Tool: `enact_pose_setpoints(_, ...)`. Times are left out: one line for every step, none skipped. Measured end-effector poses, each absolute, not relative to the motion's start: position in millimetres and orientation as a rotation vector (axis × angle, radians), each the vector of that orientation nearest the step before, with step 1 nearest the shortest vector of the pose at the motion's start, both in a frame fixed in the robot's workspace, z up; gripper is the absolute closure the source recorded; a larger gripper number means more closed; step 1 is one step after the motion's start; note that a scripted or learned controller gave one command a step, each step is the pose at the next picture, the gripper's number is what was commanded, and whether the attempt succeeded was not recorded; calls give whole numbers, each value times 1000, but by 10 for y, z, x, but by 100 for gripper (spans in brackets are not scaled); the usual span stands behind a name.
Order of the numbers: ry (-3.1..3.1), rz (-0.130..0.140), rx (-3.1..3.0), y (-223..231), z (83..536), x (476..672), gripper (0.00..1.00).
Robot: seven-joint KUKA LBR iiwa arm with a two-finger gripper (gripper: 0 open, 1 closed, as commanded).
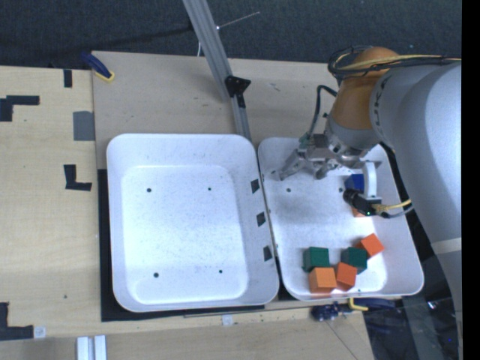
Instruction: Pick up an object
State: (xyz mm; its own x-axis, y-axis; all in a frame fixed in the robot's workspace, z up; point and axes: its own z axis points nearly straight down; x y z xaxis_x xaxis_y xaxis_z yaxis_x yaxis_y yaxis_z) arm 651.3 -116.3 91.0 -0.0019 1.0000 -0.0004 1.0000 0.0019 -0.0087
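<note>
— Where was the arm (pixel 420 118) when you checked?

— I had it reaching in from the right, bent over the far end of the right bin (pixel 300 201); the orange band (pixel 358 100) sat just above the wrist; the gripper (pixel 311 165) hung low over the bin's top left part, near the wall shared with the left bin (pixel 127 201).

— And the jaws, released or clenched?

— I couldn't tell from that slant; I saw thin metal parts splayed out under the wrist, but nothing I could call a block between them.

— Where were the blocks?

— All at the near end of the right bin, well apart from the gripper; a green block (pixel 316 258) with an orange block (pixel 323 279) just in front of it; beside those another orange block (pixel 346 274) touching a second green block (pixel 355 257); a third orange block (pixel 371 244) a little further right, tilted; something blue (pixel 357 182) stood close under the wrist, partly hidden.

— Anything else on the worktop (pixel 165 96)?

— A grey metal post (pixel 214 40) slanting up behind the bins; strips of black tape (pixel 73 177) on the left.
</note>
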Motion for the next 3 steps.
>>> enact_pose_setpoints(-2225,3,-2216,-1155,1056,6535,100)
enact_pose_setpoints(-2227,-5,-2222,-1142,1693,6573,100)
enact_pose_setpoints(-2226,-4,-2222,-1193,2138,6582,100)
